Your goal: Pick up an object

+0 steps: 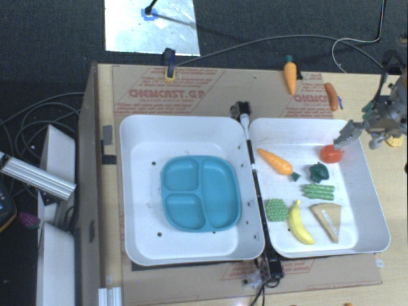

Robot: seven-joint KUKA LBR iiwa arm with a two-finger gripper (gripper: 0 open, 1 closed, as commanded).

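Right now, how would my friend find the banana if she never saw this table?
Look in the right bin, along its near edge. The banana lies there between a bumpy green piece and a tan wedge. It is the one yellow, curved thing.

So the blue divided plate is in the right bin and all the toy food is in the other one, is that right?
Not quite. The camera view shows the blue plate in the left bin; the toy food, such as the banana and carrot, lies in the right bin.
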